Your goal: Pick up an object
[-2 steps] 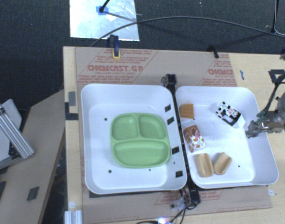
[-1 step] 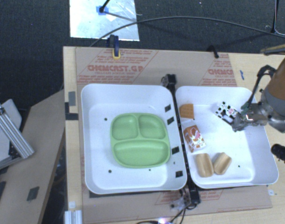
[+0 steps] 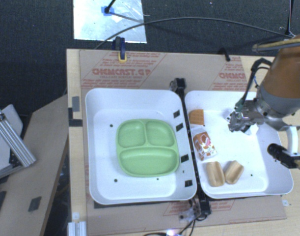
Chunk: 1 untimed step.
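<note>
The right bin [image 3: 267, 173] holds an orange-brown wedge [image 3: 196, 116] at its far left and a small red-and-white packet [image 3: 204, 145] just below it. Two tan bread rolls [image 3: 214, 173] [image 3: 233, 171] lie side by side near the front wall. My gripper [image 3: 236, 122] hangs over the bin's upper middle, to the right of the wedge and above the rolls. Its fingers point down toward the bin floor. Nothing shows between them.
The left bin [image 3: 98, 146] carries a green divided plate [image 3: 147, 147]. A black divider with clips [image 3: 185, 132] runs between the bins. The arm's grey body and orange band [image 3: 286, 77] cover the right bin's far right corner. Cardboard [image 3: 140, 70] lies under both bins.
</note>
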Available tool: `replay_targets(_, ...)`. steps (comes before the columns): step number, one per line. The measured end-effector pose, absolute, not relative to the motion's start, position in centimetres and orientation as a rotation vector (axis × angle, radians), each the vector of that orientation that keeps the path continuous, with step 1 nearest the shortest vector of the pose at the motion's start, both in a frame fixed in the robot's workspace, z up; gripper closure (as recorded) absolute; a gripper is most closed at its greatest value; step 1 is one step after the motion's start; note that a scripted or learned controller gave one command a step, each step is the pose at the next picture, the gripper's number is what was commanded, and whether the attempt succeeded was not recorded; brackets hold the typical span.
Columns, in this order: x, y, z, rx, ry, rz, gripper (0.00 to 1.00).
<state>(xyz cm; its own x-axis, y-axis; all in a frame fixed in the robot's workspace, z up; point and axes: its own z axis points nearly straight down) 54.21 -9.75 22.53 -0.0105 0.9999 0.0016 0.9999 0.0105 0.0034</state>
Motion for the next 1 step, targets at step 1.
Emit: replay_targets(1,55.82,-4.94,23.48,2.21,2.232,0.005,1.0)
